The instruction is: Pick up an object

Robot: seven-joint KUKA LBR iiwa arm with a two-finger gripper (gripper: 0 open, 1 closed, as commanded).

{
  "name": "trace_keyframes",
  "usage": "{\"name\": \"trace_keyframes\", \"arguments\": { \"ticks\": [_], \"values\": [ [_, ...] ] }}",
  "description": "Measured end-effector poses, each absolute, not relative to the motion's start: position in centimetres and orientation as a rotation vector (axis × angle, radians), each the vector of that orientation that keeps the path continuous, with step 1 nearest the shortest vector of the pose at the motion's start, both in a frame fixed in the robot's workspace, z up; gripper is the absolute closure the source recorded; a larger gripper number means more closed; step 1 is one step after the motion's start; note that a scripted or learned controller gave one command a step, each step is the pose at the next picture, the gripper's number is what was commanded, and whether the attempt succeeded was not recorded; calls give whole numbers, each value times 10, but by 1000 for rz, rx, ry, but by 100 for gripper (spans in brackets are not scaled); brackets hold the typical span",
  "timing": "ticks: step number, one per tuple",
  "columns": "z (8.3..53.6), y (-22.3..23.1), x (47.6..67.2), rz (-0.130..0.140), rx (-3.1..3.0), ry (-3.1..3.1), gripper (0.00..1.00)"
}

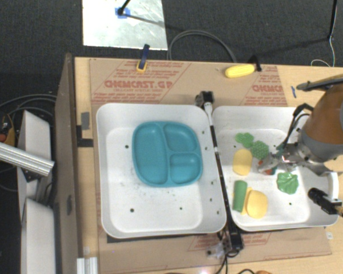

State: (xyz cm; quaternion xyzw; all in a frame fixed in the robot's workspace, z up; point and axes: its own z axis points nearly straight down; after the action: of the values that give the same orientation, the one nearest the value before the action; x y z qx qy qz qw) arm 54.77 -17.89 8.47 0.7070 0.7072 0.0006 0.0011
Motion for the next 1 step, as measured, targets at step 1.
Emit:
{"name": "trace_keyframes", "arguments": {
  "ticks": [1],
  "values": [
    [85, -156, 592, 6, 2210, 2226, 0]
  ]
}}
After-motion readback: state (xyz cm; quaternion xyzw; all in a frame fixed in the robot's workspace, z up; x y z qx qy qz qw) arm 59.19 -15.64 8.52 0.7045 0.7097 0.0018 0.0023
